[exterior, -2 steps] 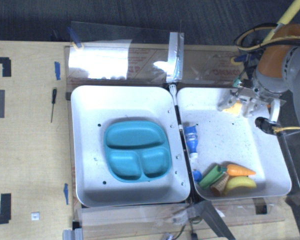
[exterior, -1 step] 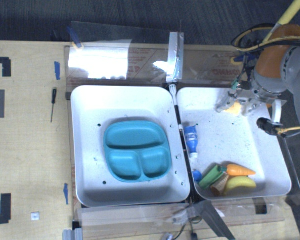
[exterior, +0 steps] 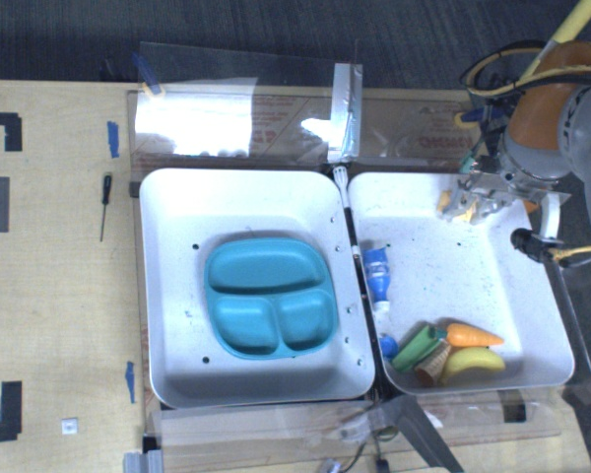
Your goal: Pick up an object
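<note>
The right bin [exterior: 492, 264] holds a blue-and-white tube [exterior: 376, 275] lying along its left wall. In its near corner a green piece [exterior: 414, 348], an orange carrot [exterior: 473, 337], a yellow banana [exterior: 475, 362] and a small brown item [exterior: 434, 364] sit bunched together. A small blue bit [exterior: 386, 345] lies just left of the green piece. My gripper [exterior: 470, 203] hangs over the far right corner of this bin, well away from the pile and the tube. A small yellowish spot shows beside it; what it is I cannot make out.
The left bin [exterior: 167, 225] holds a blue divided plate [exterior: 271, 294] in its middle. A metal divider [exterior: 344, 116] and a clear sheet [exterior: 236, 106] stand behind the bins. Cables [exterior: 497, 67] loop above the wrist. The wooden bench [exterior: 49, 294] lies to the left.
</note>
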{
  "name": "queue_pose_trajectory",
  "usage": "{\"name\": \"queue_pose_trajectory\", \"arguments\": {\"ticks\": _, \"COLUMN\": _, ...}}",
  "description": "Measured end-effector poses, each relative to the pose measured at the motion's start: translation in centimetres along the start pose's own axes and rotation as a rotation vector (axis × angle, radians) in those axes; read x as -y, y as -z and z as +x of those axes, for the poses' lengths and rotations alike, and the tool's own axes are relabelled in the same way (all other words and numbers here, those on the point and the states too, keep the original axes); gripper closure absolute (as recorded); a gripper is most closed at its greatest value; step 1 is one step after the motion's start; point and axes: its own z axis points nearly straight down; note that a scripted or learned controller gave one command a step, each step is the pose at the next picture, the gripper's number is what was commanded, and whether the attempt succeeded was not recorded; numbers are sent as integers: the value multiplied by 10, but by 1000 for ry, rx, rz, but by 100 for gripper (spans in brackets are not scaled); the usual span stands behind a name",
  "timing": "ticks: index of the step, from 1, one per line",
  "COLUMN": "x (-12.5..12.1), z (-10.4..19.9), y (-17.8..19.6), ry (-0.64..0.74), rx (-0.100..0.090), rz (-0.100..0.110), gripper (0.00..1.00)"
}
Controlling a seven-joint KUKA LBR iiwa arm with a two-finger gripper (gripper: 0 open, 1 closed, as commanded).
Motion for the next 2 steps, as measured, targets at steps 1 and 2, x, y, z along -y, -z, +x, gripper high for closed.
{"name": "queue_pose_trajectory", "arguments": {"ticks": 1, "x": 32, "z": 65, "y": -10, "ry": -14, "rx": -3, "rz": -9, "gripper": 100}}
{"name": "queue_pose_trajectory", "arguments": {"ticks": 2, "x": 33, "z": 64, "y": -11, "ry": -16, "rx": -2, "rz": -8, "gripper": 0}}
